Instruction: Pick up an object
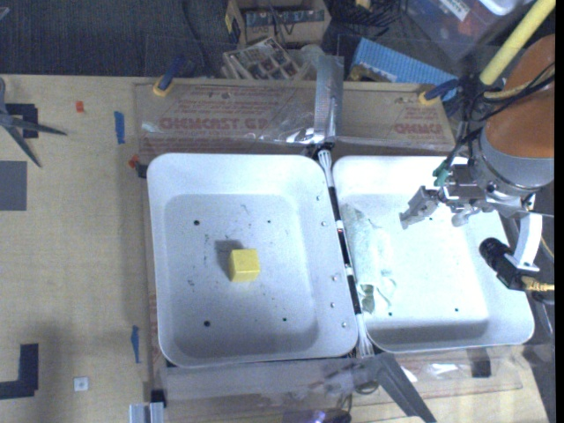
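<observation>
While the arm [520, 139] hangs over the right-hand bin [441, 324], the task sits at its opening step: reaching for something to lift, with nothing yet taken. The pincer [421, 208] hovers above that bin's far right quarter, pointing toward the divider between the two bins; whether it is spread or closed I cannot tell at this angle, and nothing visible is caught in it. The one clear candidate, a small yellow block [244, 264], lies near the middle of the left-hand bin [176, 183], on the flat floor, away from all four walls. That puts the block well apart from the pincer, across the shared rim and nearer the front edge. A pale, crumpled clear scrap [368, 252] rests along the right bin's left wall, closer by. Going for the block would likely call for crossing the divider and centring over it before coming down.
</observation>
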